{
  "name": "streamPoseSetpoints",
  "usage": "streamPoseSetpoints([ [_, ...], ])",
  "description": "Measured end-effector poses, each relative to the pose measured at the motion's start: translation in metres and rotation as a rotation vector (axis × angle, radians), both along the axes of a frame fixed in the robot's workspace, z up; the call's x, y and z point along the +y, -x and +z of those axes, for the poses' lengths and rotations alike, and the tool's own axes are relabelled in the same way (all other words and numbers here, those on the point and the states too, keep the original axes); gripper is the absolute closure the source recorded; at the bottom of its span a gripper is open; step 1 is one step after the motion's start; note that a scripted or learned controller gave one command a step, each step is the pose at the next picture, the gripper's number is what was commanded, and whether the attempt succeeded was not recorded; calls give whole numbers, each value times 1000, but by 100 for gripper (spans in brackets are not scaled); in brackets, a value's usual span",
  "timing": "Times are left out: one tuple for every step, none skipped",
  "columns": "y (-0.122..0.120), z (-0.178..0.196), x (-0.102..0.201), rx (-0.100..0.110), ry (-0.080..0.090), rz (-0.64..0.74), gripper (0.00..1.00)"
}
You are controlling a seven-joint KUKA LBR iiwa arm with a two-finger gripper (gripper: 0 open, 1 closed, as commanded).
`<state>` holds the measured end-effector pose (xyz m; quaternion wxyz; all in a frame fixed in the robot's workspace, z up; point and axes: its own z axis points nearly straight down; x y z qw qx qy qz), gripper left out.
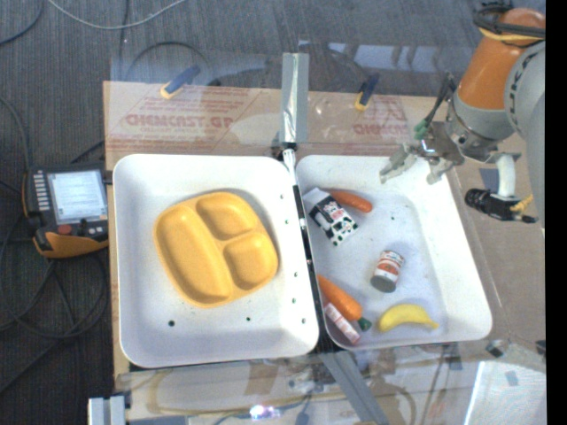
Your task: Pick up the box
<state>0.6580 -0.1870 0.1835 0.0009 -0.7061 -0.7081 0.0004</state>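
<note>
The box (332,219), a small black-and-white carton, lies tilted in the right bin (461,237) near its left wall. An orange carrot (351,202) lies just behind it, touching or nearly so. My gripper (414,168) hangs over the far edge of the right bin, up and to the right of the box and well apart from it. Its fingers (393,168) are spread open and hold nothing.
The right bin also holds a small can (387,270), a second carrot (341,297), a banana (407,318) and a pink packet (342,324) near the front. A yellow divided plate (217,246) lies in the left bin (133,326). A handheld controller (66,204) sits at the far left.
</note>
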Motion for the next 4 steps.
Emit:
streamPoseSetpoints([
  [63, -91, 32, -4, -1, 164, 0],
  [80, -92, 19, -18, 5, 238, 0],
  [108, -92, 72, -17, 7, 244, 0],
  [79, -77, 6, 0, 3, 114, 0],
])
